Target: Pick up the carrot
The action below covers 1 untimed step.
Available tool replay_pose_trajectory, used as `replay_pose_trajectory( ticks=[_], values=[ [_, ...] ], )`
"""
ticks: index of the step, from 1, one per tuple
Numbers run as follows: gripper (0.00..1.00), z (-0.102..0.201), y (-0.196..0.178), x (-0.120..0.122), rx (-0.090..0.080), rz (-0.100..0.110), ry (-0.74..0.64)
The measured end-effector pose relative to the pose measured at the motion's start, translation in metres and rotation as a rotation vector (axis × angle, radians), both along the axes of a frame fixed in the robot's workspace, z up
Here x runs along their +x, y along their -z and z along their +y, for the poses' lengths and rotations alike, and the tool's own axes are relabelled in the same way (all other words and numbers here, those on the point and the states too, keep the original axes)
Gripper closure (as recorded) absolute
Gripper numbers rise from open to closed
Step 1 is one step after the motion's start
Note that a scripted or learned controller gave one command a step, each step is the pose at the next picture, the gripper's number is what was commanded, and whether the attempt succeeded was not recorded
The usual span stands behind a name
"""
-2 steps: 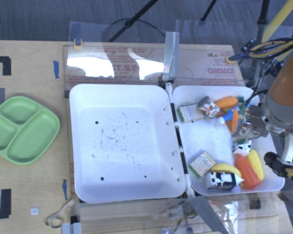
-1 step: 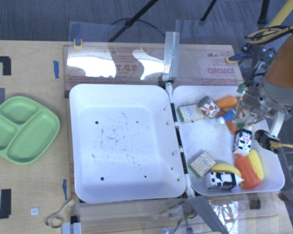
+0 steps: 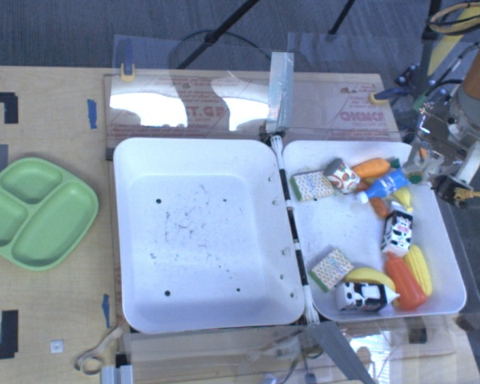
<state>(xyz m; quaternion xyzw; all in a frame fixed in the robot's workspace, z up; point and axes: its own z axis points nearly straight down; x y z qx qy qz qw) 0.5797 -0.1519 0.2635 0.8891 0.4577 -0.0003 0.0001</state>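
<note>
The carrot (image 3: 372, 167) lies at the far edge of the right bin (image 3: 348, 238), with a small can (image 3: 342, 176) touching its left end and a blue bottle (image 3: 386, 185) just beside it, so a descending grasp may close on a neighbour or push the carrot against the bin wall. The gripper (image 3: 442, 160) hangs at the right bin's far right corner, above the rim and apart from the carrot. Whether it is released or clenched cannot be determined; nothing is seen held in it.
</note>
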Motion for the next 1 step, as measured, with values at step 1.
replay_pose_trajectory(
  ticks=[1],
  values=[
    [1.00,-0.0595,0.0469,-0.0195,0.001,0.003,0.035]
  ],
)
